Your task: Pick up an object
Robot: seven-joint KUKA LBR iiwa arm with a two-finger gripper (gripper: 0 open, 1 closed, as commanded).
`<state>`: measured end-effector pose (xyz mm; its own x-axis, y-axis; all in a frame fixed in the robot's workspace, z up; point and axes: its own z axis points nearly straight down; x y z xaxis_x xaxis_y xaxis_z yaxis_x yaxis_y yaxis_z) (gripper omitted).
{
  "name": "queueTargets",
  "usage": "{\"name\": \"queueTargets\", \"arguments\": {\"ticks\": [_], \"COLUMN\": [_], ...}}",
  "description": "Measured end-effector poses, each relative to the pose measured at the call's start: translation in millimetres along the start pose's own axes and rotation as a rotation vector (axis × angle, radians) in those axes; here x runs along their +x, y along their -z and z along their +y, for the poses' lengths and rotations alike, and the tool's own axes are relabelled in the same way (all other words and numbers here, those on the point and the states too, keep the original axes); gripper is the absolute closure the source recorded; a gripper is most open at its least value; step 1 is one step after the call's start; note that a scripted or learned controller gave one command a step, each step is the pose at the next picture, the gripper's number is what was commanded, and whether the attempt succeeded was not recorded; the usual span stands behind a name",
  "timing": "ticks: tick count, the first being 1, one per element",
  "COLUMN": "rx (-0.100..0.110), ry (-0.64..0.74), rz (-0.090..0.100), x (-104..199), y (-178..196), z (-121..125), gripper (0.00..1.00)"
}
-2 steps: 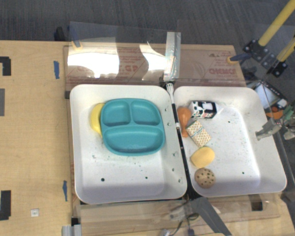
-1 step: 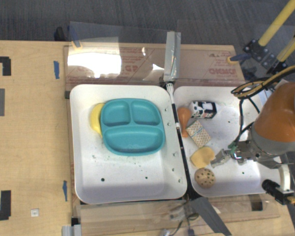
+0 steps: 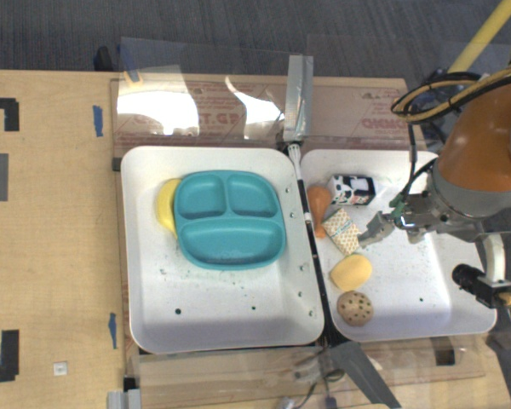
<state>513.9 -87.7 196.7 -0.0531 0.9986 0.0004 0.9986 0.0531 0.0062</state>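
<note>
Camera view
Checked packet (image 3: 341,230): lies flat in the right bin (image 3: 426,313), long axis from 11 to 5 o'clock.
Gripper (image 3: 376,228): just beside the packet at its 3 o'clock; whether it is open or grips anything cannot be told.
Neighbours: orange piece (image 3: 319,203) at the packet's 10 o'clock, yellow lump (image 3: 351,272) at 6, cookie (image 3: 355,308) beyond, cow-print toy (image 3: 352,189) at 12.
Edges: divider between the 2 bins close at 9 o'clock.
Open room: bare bin floor toward 4 o'clock.
Left bin (image 3: 153,305): teal tray (image 3: 230,218).

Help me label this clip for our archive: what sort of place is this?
Probably a robotics lab's bin-picking test bench. A grey arm with an orange band reaches over two shallow white bins on a plywood bench marked with black and blue tape, with toy-like items such as a teal divided plate.
</note>
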Motion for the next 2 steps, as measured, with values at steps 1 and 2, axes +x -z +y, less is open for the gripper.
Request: {"name": "queueTargets", "arguments": {"ticks": [1, 2], "rx": [0.009, -0.002], "ry": [0.173, 0.034], "rz": [0.002, -0.001], "x": [-10, 10], "y": [-102, -9], "z": [46, 81], "gripper": [0.00, 0.00]}}
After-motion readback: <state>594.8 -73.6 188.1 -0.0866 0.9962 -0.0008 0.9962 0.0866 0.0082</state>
